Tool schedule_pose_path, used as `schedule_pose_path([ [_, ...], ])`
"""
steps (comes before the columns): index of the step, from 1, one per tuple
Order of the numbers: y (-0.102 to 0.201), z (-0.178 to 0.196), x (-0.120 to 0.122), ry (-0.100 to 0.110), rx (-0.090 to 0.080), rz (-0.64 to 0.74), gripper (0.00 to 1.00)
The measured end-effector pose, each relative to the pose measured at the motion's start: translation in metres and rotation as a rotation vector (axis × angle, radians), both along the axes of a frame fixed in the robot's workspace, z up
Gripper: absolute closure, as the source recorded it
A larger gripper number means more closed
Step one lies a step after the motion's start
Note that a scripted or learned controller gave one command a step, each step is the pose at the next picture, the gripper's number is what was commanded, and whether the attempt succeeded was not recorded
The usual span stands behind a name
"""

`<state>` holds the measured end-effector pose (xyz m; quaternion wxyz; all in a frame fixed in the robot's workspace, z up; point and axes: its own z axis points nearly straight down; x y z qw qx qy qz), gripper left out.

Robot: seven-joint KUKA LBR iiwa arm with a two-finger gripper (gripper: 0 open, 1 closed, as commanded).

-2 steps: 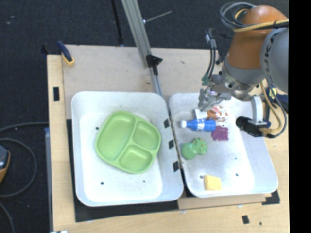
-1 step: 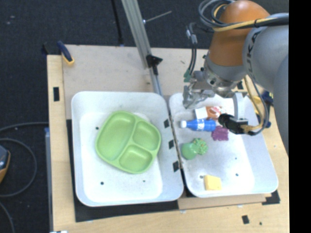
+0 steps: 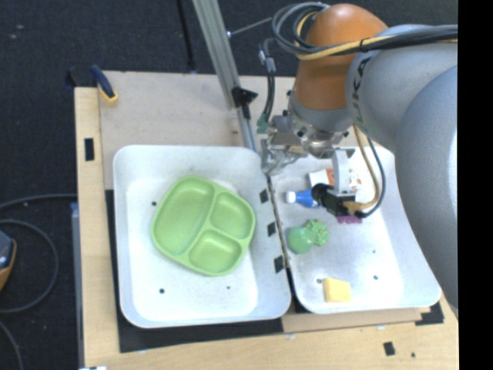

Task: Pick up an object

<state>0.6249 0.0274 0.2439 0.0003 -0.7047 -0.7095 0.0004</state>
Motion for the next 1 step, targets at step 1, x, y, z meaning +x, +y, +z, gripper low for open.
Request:
schedule_pose_path([
  [1, 0.0474, -0.0052, 0.0129, -0.003, 0.000, 0.000, 1.00],
])
